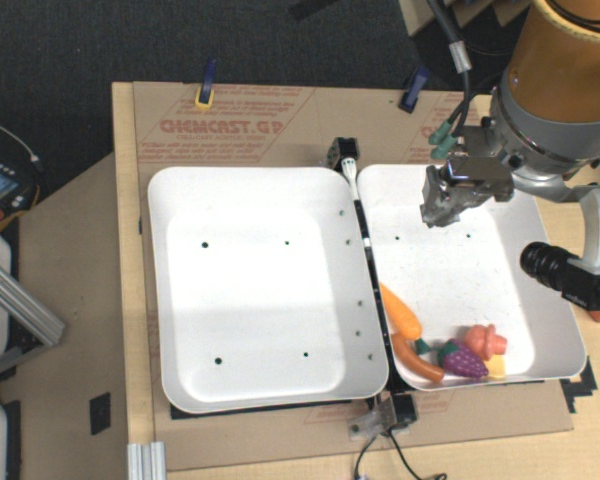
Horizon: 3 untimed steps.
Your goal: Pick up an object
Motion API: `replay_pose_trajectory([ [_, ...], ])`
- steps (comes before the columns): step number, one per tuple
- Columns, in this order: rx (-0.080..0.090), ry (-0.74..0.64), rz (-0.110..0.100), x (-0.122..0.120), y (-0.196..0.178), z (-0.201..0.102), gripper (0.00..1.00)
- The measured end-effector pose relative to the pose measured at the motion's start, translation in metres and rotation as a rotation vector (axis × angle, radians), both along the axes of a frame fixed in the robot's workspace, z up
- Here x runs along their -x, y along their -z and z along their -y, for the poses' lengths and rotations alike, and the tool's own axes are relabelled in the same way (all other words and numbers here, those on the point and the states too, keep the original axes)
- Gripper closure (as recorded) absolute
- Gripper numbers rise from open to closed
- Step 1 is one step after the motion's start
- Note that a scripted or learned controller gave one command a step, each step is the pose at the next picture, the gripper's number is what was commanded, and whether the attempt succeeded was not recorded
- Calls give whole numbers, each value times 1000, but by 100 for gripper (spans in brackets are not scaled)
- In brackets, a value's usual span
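Over right bin [540,298], gripper [442,212] grip unreadable; should travel to near corner, descend centred on carrot [401,313].

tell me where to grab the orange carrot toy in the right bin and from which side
Probably grip the long orange plastic carrot toy across its thick middle, coming straight down from above. It lies flat and slanted beside the right white bin's left wall, so closing across its narrow width suits it. Its lower tip sits close to the other toys.

Gripper [442,208] hangs over right bin [540,298], toys [450,353] clustered at its near edge
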State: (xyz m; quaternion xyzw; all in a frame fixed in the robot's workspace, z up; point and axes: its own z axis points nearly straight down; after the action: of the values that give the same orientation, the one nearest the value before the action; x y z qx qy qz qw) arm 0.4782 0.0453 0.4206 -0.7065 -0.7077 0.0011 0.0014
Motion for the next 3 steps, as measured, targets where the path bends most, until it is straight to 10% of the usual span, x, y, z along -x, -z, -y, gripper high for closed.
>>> replay_pose_trajectory([
  [1,-3,-9,7,-1,-16,-95,100],
  [3,3,-4,-7,-4,124,-182,100],
])
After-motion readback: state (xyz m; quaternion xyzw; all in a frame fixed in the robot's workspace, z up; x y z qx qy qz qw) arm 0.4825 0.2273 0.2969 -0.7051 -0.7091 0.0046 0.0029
